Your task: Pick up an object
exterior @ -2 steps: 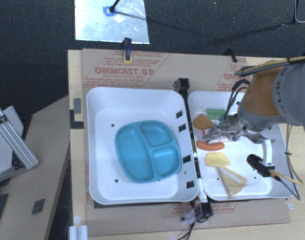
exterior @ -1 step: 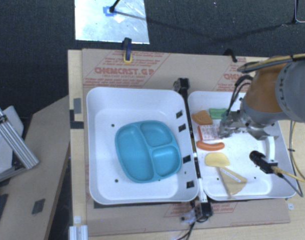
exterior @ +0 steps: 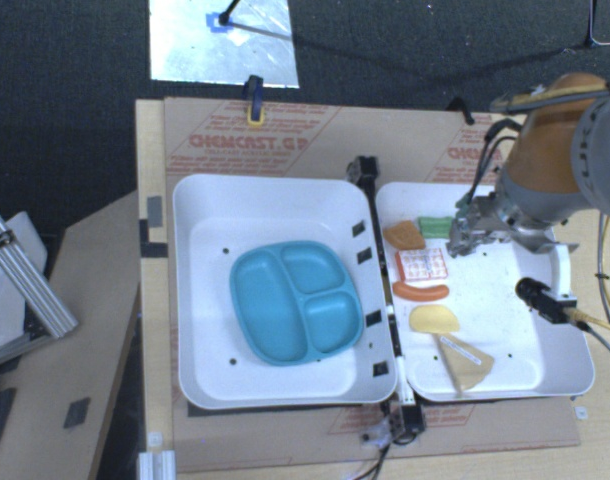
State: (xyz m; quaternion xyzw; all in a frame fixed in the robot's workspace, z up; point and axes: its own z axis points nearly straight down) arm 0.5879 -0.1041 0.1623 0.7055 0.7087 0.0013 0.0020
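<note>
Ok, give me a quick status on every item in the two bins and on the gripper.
blue divided plate: flat in the left bin, compartments bare
orange-brown piece: lying in the right bin, near the divider
green piece: lying just left of the gripper
red-patterned card: flat
orange sausage: lying below the card
yellow piece: lying flat
tan wedge: lying flat
gripper: low over the right bin, nothing seen between its fingers
</note>
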